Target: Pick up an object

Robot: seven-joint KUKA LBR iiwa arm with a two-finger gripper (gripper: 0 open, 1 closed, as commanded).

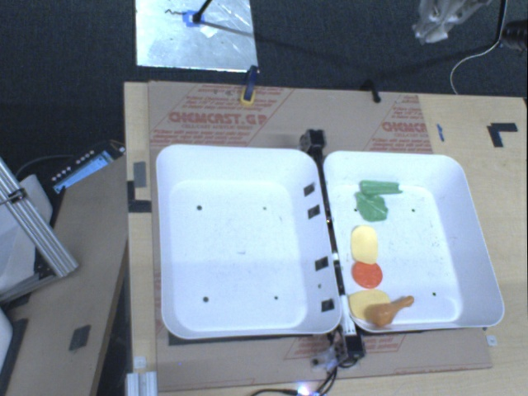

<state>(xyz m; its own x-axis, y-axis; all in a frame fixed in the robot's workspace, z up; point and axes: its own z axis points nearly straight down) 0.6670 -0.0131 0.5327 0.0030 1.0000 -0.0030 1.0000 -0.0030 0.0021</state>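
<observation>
Gripper [443, 16]: you're looking at it hanging way off past the bins, top right; grip state, can't tell
Objects: green piece [375, 198], yellow blob [364, 242], red disc [367, 275], orange drumstick [386, 308] are all sitting along right bin's [470, 238] left side

1. Tool [443, 11] sits at the top right, over dark floor, well apart from both bins; blurred.
2. Left bin [177, 180] and right bin [474, 246] sit side by side on the tabletop [272, 110], inner rims touching.
3. Along the right bin's left side, top to bottom: green pieces [375, 199], yellow oval [365, 243], red-orange disc [368, 275], yellow piece [360, 304].
4. Brown drumstick-shaped item [386, 309] lies on the yellow piece at the near corner.
5. Silvery sheet [195, 21] lies on the floor at upper left.
</observation>
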